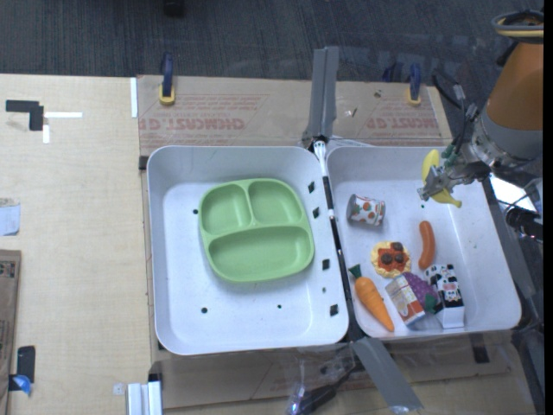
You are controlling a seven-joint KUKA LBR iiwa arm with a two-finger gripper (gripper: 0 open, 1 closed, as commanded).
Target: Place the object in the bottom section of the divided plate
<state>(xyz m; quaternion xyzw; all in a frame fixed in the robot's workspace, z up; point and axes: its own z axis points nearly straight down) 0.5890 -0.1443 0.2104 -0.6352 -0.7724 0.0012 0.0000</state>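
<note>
Pincer [441,182]: hanging over the right bin's [484,318] far right part, pinching a yellow banana [435,173]. Divided plate [257,229]: green, lying in the left bin [173,301]. Carrot [374,303], sausage [426,245], cup [366,210], cartons [445,296]: lying along the right bin's near side.

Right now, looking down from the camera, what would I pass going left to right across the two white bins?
Green divided plate → carrot → orange-and-yellow toy → sausage → banana at the pincer.
</note>
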